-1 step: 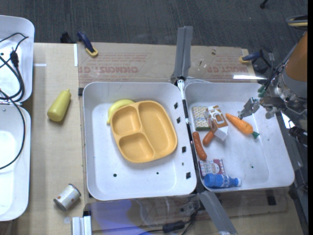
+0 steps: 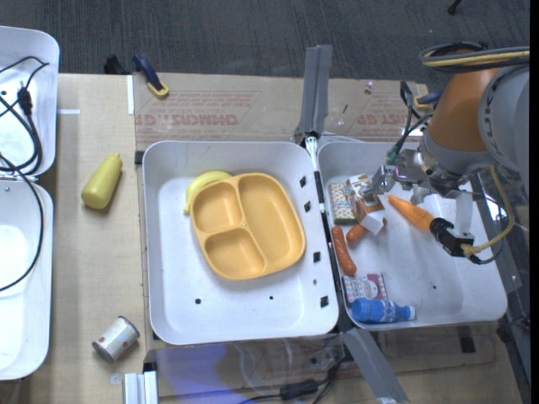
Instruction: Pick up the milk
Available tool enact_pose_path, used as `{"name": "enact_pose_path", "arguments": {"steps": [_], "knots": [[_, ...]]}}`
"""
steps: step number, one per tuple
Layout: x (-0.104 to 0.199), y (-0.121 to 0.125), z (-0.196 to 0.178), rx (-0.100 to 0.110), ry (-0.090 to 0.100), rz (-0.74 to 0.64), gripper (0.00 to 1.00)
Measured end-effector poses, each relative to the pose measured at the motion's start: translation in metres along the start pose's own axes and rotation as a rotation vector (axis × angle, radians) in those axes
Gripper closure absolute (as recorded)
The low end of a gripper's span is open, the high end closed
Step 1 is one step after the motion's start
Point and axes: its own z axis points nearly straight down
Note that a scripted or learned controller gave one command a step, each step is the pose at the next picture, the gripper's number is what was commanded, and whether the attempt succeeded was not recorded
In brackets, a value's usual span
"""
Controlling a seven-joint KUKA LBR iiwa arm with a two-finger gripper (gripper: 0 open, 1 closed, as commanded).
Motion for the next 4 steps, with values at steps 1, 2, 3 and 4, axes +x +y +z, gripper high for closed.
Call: {"name": "enact_pose_path", "arguments": {"steps": [1,2,3,4], "knots": [[0.016,0.029,0.013,-0.011,-0.001,0.312,0.0],[0.016,0.032,0.001,-0.021,0.0,0.31,1.0],[0.042,-0.048,-0.062,0.033,-0.004,0.216,1.0],[0.095,-0.066,-0.061,0.033,-0.014,0.777,1.0]]}}
